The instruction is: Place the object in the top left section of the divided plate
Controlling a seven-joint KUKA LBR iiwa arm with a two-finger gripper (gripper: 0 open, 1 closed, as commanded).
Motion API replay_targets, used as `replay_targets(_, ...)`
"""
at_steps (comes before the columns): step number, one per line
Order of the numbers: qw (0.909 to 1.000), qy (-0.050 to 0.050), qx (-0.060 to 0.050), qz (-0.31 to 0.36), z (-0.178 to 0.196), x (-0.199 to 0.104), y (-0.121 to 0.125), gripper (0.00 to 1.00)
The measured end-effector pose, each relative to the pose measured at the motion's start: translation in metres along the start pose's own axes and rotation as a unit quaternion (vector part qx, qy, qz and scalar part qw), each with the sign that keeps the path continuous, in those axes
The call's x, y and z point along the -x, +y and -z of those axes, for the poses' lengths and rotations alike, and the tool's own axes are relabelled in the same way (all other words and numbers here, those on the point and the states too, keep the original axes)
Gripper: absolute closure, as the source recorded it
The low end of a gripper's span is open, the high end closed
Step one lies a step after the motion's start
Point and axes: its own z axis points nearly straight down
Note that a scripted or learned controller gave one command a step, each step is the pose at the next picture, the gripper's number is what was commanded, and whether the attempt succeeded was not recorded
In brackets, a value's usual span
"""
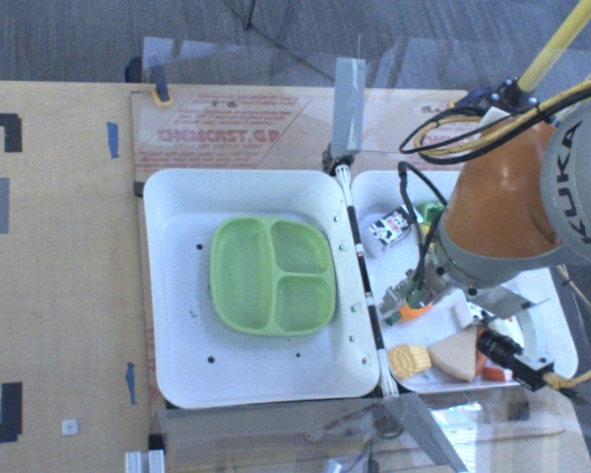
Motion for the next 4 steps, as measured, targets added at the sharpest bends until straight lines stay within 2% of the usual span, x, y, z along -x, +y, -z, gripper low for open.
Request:
replay_targets(1, 0.9986, -0.001, 0.0, -0.053, -0.013, -0.041, 0.037, 1.0)
replay_targets(2, 0.9994, 0.0, 0.0, -0.035, 0.048, -0.025, 0.013, 1.0)
replay_targets(3, 0.9999, 0.0, -0.001, 0.015, -0.013, -0.007, 0.002, 1.0)
replay_targets(4, 0.9998, -0.001, 0.0, -0.021, 0.01, -0.055, 0.028, 1.0)
